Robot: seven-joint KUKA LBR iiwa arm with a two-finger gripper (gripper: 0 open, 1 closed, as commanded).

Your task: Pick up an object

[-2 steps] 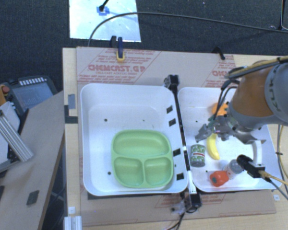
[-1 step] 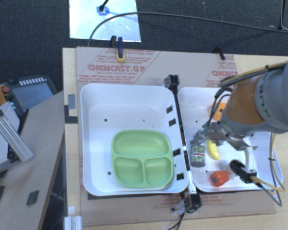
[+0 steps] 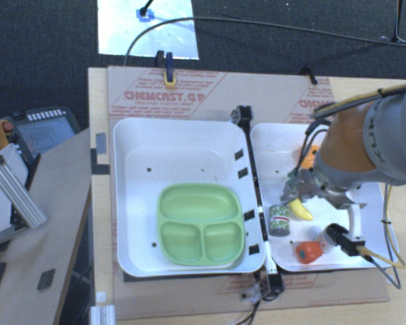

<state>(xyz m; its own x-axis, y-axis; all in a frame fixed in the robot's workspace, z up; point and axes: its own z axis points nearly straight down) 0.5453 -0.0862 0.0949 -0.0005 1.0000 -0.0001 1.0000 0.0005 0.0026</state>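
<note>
In the right bin (image 3: 274, 141) lie a yellow banana-shaped piece (image 3: 300, 210), a small can with a green label (image 3: 279, 220), a red-orange object (image 3: 309, 251) near the front wall, and an orange item (image 3: 308, 157) half hidden behind the arm. My gripper (image 3: 295, 189) is low in this bin, its tip directly over the far end of the yellow piece and just right of the can. The wrist hides the tip from above. Nothing is seen lifted off the bin floor.
The left bin (image 3: 142, 147) holds a green divided plate (image 3: 199, 223). A black divider strip (image 3: 252, 175) runs between the bins. The grey arm with its orange band (image 3: 352, 144) covers the right bin's far right side. A cable (image 3: 391, 249) hangs by the bin's right wall.
</note>
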